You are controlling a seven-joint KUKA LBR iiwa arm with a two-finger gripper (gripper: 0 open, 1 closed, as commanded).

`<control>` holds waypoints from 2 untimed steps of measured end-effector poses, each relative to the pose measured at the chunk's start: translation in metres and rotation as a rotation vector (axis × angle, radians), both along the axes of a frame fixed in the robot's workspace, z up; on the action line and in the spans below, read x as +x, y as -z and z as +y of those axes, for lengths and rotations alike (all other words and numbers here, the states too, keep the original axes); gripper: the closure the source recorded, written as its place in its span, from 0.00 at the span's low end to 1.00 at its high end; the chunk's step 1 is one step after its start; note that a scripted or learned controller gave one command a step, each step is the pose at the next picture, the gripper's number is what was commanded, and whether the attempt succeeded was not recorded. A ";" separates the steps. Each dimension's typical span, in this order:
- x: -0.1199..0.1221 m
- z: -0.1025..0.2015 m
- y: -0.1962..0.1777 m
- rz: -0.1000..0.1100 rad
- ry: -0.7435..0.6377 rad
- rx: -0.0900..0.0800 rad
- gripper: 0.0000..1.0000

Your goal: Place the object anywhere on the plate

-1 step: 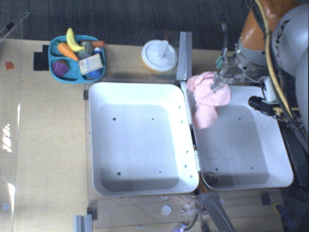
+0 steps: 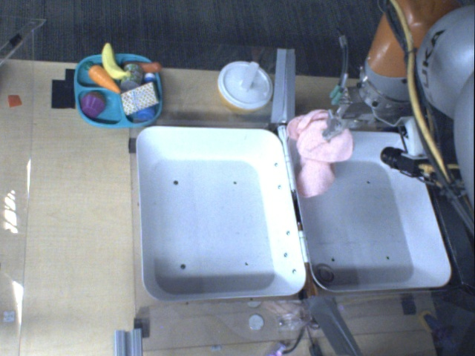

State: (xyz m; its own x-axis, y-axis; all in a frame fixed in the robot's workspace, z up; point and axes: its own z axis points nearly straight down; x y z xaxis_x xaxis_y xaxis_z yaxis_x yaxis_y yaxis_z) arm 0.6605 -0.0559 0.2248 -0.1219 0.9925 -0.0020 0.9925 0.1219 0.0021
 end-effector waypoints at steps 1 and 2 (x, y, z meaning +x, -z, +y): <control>-0.025 0.037 -0.008 -0.001 -0.405 0.001 1.00; -0.050 0.071 -0.003 -0.001 -0.808 0.000 1.00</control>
State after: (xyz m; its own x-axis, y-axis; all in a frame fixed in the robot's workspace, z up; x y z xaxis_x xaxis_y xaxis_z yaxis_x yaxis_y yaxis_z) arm 0.6103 0.0152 0.2277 -0.8016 0.5978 -0.0023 0.5978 0.8016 0.0032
